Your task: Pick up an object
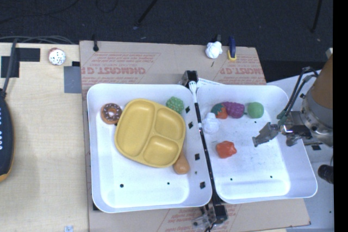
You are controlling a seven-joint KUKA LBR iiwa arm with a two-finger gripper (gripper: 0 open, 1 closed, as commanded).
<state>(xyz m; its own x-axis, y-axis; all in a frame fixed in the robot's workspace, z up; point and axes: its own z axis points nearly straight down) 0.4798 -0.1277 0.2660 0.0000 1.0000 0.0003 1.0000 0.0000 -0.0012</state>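
In the right bin [272, 185] a red pepper-like toy [225, 149] lies near the middle left. Along that bin's far side sit a bunch of purple grapes [235, 109], a green round fruit [255, 110] and a small red and green piece [219, 112]. A white crumpled lump [210, 125] rests by the left wall. My gripper [265, 135] hangs over the right half of this bin, to the right of the red toy and apart from it, below the green fruit. Nothing shows in its grasp.
The left bin [141, 193] holds a yellow divided plate [150, 132], a sprinkled donut [111, 113], a green leafy toy [175, 104] and an orange-brown piece [181, 165]. Behind the bins, on the cardboard [125, 65], lie a white lump [213, 50] and a blue and yellow item [232, 48].
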